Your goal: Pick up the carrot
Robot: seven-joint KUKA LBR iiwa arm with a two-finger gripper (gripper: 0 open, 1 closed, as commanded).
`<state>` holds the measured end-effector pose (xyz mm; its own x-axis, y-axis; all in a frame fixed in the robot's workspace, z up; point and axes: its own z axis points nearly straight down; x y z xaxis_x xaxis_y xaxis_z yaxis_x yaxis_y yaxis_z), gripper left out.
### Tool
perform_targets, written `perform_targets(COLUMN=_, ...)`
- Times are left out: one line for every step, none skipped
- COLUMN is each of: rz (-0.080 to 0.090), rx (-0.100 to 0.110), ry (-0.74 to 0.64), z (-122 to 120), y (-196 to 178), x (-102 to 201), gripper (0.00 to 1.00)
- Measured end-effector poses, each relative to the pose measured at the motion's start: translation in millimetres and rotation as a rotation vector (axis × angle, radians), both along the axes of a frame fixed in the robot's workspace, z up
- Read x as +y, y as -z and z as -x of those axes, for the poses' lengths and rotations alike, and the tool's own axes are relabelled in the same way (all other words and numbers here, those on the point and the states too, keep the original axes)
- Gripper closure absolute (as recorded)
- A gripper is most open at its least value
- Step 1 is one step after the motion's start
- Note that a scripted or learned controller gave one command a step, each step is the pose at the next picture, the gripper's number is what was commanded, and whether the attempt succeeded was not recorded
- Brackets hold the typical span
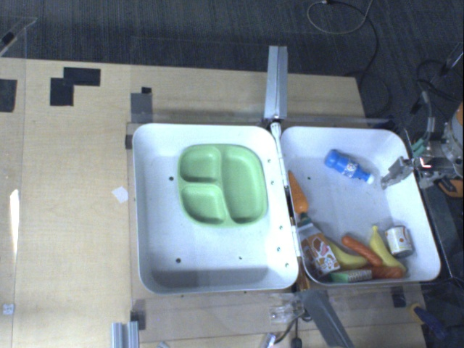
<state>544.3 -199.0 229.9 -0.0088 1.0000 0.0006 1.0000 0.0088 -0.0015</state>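
An orange carrot [296, 193] lies along the left wall of the right bin [406, 220], its narrow end pointing to the far side. My gripper [404, 170] hangs at that bin's right wall, near its far right corner. It is well apart from the carrot, about a bin's width to the right, and nothing shows in its grasp.
A blue bottle [348, 166] lies between the carrot and the gripper. The right bin's near end holds a brown snack packet [320, 251], a yellow banana [378, 247], a second orange piece [360, 247], a marker [351, 275] and a small can [399, 241]. A green divided plate [222, 183] sits in the left bin [156, 245].
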Motion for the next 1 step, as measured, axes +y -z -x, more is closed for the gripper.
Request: perform_targets(rz=0.0, rx=0.0, ry=0.0, z=0.0, y=-0.1, x=0.0, gripper=0.0)
